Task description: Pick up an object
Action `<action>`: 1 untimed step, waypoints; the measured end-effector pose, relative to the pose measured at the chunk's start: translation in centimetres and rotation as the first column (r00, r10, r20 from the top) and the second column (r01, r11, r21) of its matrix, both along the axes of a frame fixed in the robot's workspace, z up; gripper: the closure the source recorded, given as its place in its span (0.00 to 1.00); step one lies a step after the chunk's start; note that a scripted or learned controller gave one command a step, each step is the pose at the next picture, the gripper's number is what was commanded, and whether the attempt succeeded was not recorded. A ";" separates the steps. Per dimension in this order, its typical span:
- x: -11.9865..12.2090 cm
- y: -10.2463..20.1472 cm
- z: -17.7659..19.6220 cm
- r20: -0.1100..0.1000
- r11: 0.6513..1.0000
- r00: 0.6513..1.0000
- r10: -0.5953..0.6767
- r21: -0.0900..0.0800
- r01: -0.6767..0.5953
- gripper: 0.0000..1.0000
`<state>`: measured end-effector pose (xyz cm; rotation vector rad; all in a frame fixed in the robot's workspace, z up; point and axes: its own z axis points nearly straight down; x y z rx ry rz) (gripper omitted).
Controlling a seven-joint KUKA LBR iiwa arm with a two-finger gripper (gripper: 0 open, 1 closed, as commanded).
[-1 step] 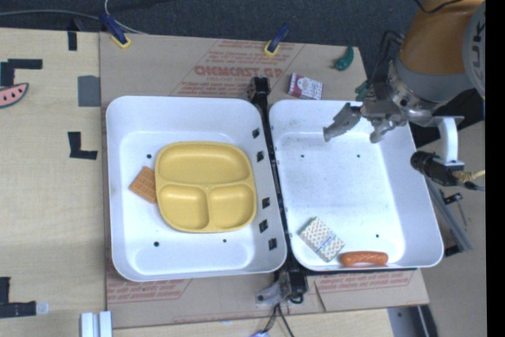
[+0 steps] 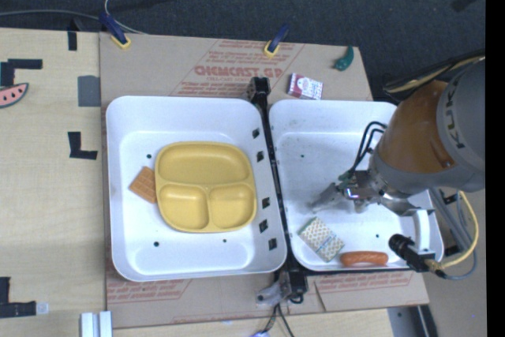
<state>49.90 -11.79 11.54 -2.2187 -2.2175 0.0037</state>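
Looming at the view's right, the grey arm (image 2: 442, 142) with its orange band is reaching down into the right bin (image 2: 316, 118). Its hand (image 2: 335, 195) is hanging over the bin floor near the middle, fingers spread apart with nothing between them. Just below the hand, a patterned packet (image 2: 320, 237) is lying tilted near the bin's front edge, and an orange sausage-shaped piece (image 2: 364, 258) is sitting beside it, close against the front rim. Open white floor is showing toward the bin's back and left wall. In the left bin (image 2: 126, 170), a yellow divided tray (image 2: 207, 186) is taking up the centre, with a tan cracker-like piece (image 2: 144, 185) touching its left edge. Behind the bins, a small red-and-white box (image 2: 304, 86) is resting on the cardboard-covered counter (image 2: 158, 67).
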 end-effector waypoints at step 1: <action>-1.4 2.3 -2.9 0.009 1.000 1.000 -0.001 -0.003 0.001 0.00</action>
